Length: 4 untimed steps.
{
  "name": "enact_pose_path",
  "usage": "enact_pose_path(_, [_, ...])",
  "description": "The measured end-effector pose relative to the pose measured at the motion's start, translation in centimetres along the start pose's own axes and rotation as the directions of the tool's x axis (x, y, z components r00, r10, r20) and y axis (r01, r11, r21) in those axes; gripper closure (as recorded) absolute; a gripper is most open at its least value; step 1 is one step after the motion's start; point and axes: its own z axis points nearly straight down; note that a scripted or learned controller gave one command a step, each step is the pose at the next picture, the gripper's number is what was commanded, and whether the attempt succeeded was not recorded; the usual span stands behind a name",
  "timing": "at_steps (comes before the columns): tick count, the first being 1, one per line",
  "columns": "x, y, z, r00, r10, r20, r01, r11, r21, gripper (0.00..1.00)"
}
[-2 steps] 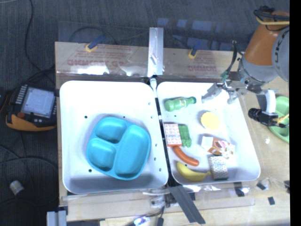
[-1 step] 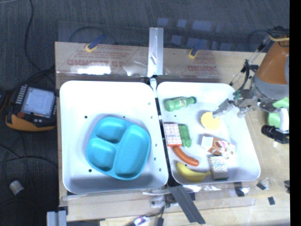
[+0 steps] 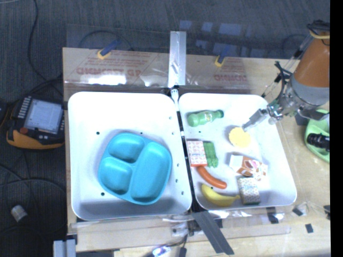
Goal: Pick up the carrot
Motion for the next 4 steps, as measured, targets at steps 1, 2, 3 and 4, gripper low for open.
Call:
enact_pose_path(1, [1.7, -1.6, 0.6, 0.996, -0.094, -0.001, 0.094, 0.996, 0.000, 0.00])
enact_pose_path(2, [1.8, -1.4, -0.3, 0.995, -0.096, -0.002, 0.096, 0.995, -0.003, 1.00])
enact_pose_path(3, [1.8, -1.4, -0.3, 0.995, -0.096, -0.002, 0.096, 0.995, -0.003, 0.00])
enact_pose_path(4, [0.7, -0.3, -2.9, 0.925, -0.380, 0.001, 0.380, 0.925, -0.002, 0.00])
